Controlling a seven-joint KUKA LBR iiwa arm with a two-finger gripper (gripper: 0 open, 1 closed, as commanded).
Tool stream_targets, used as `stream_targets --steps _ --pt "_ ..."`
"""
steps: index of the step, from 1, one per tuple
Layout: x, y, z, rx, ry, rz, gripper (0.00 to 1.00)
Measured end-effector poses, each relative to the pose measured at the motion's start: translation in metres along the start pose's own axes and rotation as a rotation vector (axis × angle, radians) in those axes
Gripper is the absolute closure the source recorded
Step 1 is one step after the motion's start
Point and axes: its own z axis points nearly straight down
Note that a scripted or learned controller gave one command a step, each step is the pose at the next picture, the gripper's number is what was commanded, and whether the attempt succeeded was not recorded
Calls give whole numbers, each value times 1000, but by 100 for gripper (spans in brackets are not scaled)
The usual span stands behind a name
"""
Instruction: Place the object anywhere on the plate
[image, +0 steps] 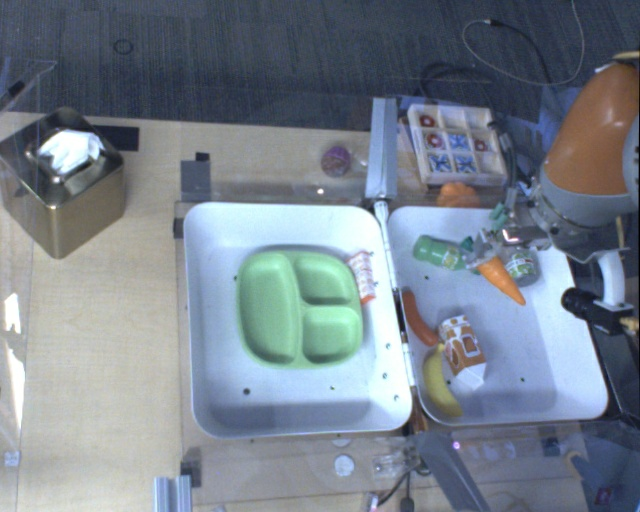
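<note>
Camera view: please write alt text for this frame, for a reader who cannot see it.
A green divided plate sits in the left white bin with a small packet at its right edge. The arm's claw hovers over the right bin, above a green bottle and a toy carrot; a banana, a carton and a sausage lie nearer the front.

Tissue box (65, 190) far left; tic-tac-toe board (455, 145) behind right bin (560, 385).

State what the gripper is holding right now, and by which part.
It cannot be told. The gripper sits low in the right bin, right beside the carrot and the green bottle, but no object shows between its fingers.
</note>
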Motion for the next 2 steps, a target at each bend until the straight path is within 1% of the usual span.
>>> stream_targets --steps 1,2 --pt "66 -8 36 5 2 -60 100" --pt "145 45 50 7 2 151 100"
